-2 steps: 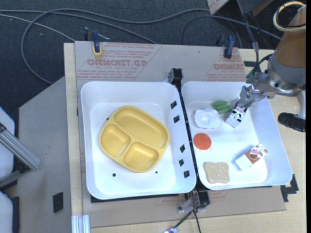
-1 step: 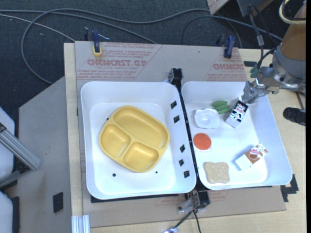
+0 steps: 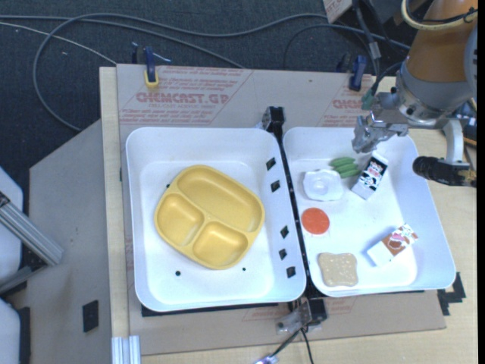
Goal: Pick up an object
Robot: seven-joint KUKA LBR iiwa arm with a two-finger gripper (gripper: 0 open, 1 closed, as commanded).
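My claw (image 3: 369,140) hangs over the right bin's (image 3: 432,203) far end, above the milk carton (image 3: 370,177); its state: cannot tell.

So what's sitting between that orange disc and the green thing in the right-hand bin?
In the camera view, a small white round piece lies between the orange disc and the green thing, on the right bin's floor.

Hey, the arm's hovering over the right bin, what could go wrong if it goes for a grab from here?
The gripper hangs near the bin's far side, where the green item, the small black-and-white carton and the white piece crowd together; descending there, it might nudge a neighbour or close on two things. The carton lies tilted, so it may slip from the grasp.
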